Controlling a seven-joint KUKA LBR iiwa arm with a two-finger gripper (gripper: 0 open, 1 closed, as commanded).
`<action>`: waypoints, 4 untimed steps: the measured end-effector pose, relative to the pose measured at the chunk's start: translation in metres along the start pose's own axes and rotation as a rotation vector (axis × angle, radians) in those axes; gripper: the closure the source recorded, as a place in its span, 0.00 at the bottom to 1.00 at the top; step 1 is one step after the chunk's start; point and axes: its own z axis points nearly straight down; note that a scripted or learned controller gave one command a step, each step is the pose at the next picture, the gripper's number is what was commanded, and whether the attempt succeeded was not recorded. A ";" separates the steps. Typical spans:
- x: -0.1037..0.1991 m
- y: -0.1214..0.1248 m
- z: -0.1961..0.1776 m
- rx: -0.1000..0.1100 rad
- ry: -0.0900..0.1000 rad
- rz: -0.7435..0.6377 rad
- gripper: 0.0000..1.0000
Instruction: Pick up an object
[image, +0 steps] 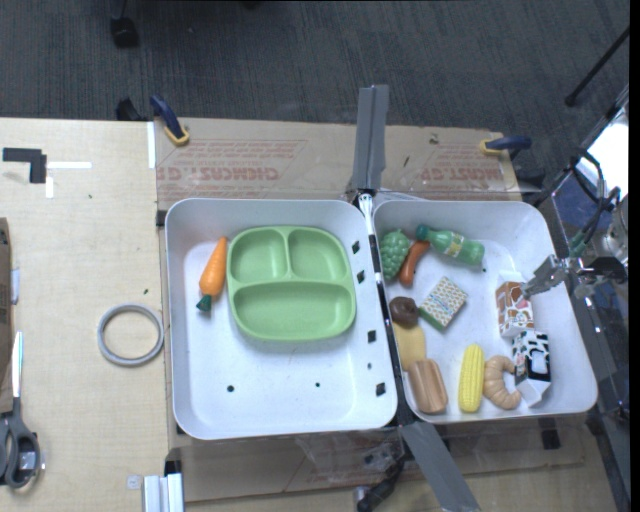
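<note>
white carton (514, 310) lies just below-left of my claw (548, 273), which hangs over the right bin (560, 250); i cannot tell its grip. approach stage; next i drop onto it.

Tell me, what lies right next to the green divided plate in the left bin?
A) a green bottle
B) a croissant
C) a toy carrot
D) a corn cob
C: the toy carrot lies along the left edge of the green divided plate in the left bin, while the corn cob, green bottle and croissant all sit in the right bin.
</note>
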 end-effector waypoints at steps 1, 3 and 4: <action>0.018 0.007 0.113 -0.002 0.000 -0.078 0.00; 0.074 0.042 0.019 -0.001 -0.001 -0.155 1.00; 0.160 0.062 0.006 0.000 -0.001 -0.051 1.00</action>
